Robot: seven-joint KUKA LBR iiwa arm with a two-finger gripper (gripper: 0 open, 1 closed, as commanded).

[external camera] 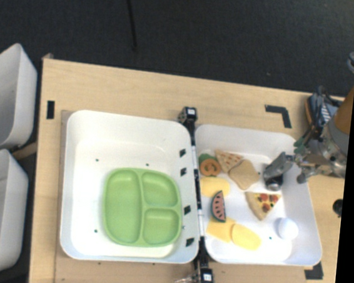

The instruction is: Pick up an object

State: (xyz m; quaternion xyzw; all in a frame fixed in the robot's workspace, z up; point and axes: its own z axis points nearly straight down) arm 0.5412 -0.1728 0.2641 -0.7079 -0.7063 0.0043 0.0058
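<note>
My gripper (290, 175) hangs over the right bin (298, 245) near its right wall, reaching in from the right. Its two fingers stand apart, open, with bare bin floor between them. The left finger (275, 172) sits just above a topped pizza slice (263, 203) and just right of a tan toast piece (244, 174). Further left lie a plain pizza wedge (227, 159), a brown donut (209, 167), a watermelon slice (219, 206) and yellow cheese pieces (235, 234). A white ball (286, 229) rests near the front right.
The left bin (74, 221) holds a green divided plate (142, 207). A raised divider with black clips (192, 189) separates the two bins. The wooden bench (120, 88) surrounds both, with white chairs (1, 107) at the far left.
</note>
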